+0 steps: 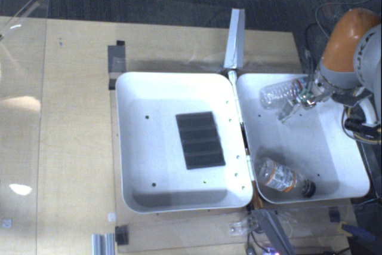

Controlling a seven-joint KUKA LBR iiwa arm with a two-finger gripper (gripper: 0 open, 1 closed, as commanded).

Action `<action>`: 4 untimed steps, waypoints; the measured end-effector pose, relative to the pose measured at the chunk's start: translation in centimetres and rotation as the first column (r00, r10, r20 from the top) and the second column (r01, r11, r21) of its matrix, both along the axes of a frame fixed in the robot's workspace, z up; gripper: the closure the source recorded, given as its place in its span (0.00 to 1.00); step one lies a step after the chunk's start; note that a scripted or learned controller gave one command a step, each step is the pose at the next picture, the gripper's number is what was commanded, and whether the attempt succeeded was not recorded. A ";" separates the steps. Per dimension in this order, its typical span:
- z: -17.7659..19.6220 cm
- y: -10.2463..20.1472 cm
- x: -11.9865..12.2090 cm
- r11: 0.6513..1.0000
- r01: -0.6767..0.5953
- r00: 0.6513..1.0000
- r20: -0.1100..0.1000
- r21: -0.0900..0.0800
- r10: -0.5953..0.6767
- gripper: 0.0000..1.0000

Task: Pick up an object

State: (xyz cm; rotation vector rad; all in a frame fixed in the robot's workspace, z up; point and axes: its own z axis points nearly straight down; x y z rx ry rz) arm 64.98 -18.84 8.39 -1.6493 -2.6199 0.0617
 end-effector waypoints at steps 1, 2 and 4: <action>0.9 -0.5 -0.3 1.000 0.003 1.000 -0.006 -0.005 -0.003 1.00; 9.3 7.4 2.0 0.998 0.060 0.996 0.066 0.009 -0.061 1.00; 0.5 8.8 -4.9 0.971 -0.241 0.968 0.069 0.008 0.240 0.00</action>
